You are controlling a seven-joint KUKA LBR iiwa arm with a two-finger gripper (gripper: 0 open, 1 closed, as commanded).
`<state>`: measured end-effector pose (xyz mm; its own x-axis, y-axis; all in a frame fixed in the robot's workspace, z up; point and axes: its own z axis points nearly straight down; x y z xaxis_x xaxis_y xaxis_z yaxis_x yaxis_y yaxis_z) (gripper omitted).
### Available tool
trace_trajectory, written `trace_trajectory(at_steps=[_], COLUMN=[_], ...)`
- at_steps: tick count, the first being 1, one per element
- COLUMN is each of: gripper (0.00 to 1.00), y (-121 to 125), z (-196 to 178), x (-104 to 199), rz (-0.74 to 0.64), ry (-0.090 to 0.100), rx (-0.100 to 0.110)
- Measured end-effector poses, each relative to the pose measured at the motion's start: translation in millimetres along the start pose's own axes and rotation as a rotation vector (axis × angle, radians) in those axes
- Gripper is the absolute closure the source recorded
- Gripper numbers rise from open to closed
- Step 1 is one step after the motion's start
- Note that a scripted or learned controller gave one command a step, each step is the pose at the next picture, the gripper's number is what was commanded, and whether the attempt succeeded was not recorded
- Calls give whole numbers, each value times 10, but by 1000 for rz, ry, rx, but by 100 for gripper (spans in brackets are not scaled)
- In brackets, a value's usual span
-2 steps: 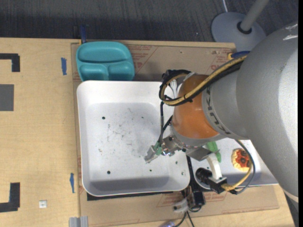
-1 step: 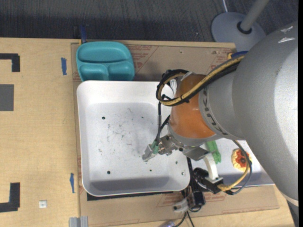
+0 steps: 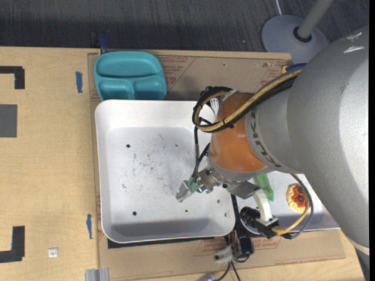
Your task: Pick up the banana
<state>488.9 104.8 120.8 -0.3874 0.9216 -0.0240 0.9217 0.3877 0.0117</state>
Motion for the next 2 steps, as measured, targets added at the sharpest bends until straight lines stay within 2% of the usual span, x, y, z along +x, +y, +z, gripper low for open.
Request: trace_trajectory(at_steps=[1,2], gripper=[0,0], y=[134,353], z=[-337,328], x=[555,1098], rz=[419,83], ry=[21,24], rx=[17,12])
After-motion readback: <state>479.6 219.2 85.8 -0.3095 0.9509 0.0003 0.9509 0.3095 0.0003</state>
